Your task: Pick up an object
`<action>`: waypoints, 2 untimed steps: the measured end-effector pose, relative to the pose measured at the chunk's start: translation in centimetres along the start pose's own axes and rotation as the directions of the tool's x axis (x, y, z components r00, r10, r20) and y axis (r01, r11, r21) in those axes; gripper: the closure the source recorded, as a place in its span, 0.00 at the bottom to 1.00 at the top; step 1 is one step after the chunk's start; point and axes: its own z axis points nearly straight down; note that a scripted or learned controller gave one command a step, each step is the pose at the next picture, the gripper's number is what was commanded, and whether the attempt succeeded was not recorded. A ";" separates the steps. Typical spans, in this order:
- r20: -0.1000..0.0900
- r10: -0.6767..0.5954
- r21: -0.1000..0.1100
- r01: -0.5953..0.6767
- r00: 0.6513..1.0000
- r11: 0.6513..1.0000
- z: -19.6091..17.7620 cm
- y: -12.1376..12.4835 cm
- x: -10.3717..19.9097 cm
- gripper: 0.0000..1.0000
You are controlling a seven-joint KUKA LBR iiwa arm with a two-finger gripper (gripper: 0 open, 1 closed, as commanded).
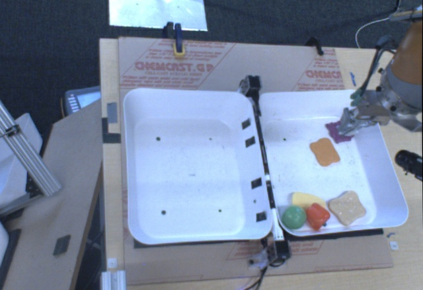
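My gripper (352, 119) hangs low over the far right part of the right bin (297, 107). It sits right on top of a small purple object (339, 131), which pokes out at its left and lower side. Whether that object is held cannot be made out. An orange flat piece (324, 151) lies just below it on the bin floor. Along the bin's near edge lie a yellow piece (305, 199), a green ball (294, 217), a red pepper-like toy (318, 216) and a toast slice (347, 207).
The left bin (188, 163) stands beside the right one, and black clips (254, 162) run down the shared rim. A cardboard sheet (211, 61) lies under both bins. The arm's orange band (410, 51) and cables rise at the right edge.
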 end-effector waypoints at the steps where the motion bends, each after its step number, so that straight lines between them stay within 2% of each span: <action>1: 0.001 -0.003 -0.017 0.003 1.000 1.000 -27.0 -0.3 5.4 1.00; 2: 0.000 0.006 0.013 -0.006 1.000 1.000 -15.6 1.7 2.6 1.00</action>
